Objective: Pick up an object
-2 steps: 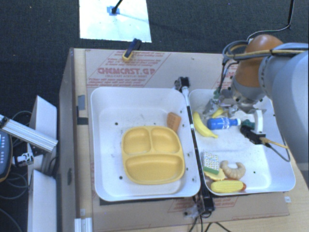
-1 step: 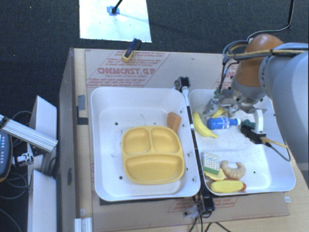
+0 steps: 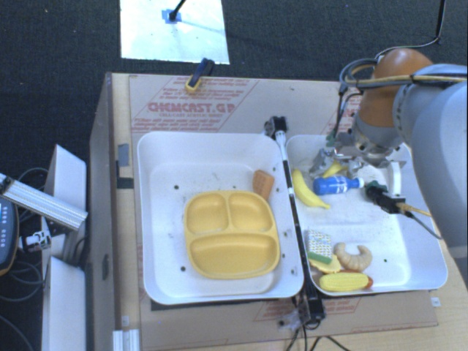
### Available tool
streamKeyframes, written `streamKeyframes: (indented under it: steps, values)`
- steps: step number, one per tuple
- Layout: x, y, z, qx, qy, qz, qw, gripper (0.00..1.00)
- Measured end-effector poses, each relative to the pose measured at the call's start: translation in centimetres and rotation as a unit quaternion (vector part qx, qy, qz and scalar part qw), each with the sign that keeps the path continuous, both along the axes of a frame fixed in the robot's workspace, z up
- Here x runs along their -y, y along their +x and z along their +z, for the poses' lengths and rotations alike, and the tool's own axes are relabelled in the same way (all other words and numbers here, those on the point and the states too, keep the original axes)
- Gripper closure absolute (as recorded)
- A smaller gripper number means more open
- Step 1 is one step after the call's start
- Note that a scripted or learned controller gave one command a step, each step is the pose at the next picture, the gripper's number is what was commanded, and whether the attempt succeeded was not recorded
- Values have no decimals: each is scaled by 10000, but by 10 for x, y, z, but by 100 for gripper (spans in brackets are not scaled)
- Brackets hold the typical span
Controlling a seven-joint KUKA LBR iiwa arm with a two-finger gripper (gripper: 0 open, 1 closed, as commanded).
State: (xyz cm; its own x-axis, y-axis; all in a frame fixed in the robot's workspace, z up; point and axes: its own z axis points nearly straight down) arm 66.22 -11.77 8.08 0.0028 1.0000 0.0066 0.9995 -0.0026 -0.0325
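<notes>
One blue bottle (image 3: 338, 186) lies just at six o'clock of the pincer (image 3: 333, 159), long axis three-to-nine; pincer's state I cannot tell.

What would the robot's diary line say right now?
arm: over right bin | tool: low, by blue bottle and banana | grip: unclear | left bin: yellow tray

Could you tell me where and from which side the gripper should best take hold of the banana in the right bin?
I would grip the banana near its middle, coming straight down with the fingers across its narrow width. It lies flat, running from the upper left toward the lower right. The divider wall crowds its left side and the blue bottle sits close on its right, so a slanted approach looks riskier.
</notes>
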Motion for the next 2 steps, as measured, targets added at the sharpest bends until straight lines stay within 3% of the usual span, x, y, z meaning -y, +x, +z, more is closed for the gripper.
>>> streamKeyframes:
  steps: [2]
  values:
    - [1,0,0,2,-4,-4,10000,0]
